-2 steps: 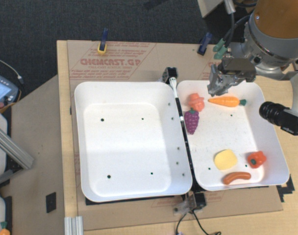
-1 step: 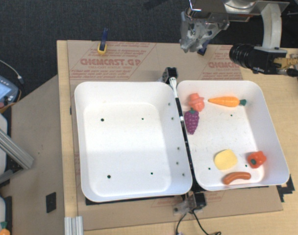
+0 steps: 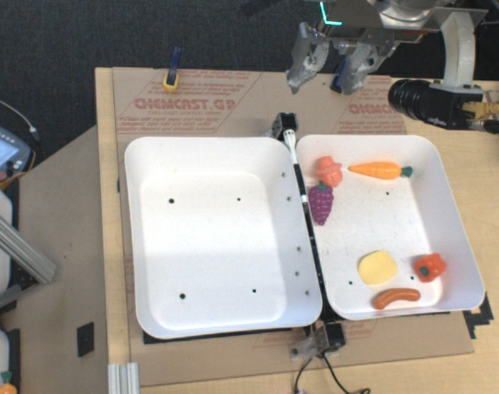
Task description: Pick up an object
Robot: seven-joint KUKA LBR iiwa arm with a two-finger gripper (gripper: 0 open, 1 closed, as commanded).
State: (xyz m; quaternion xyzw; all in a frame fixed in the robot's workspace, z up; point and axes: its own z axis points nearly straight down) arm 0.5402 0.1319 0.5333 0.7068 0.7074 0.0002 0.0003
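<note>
Carrot (image 3: pixel 375 170) well below open hand (image 3: pixel 326 70)

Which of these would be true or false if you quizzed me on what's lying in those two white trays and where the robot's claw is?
1. The carrot lies in the right bin. True.
2. The purple grapes lie in the middle of the left bin. False: they lie in the right bin, close to the divide between the two.
3. The gripper holds the sausage. False: the open gripper hangs above the bench beyond the bins, and the sausage lies at the right bin's near edge.
4. The yellow piece lies next to the sausage. True.
5. The open gripper has nothing between its fingers. True.
</note>
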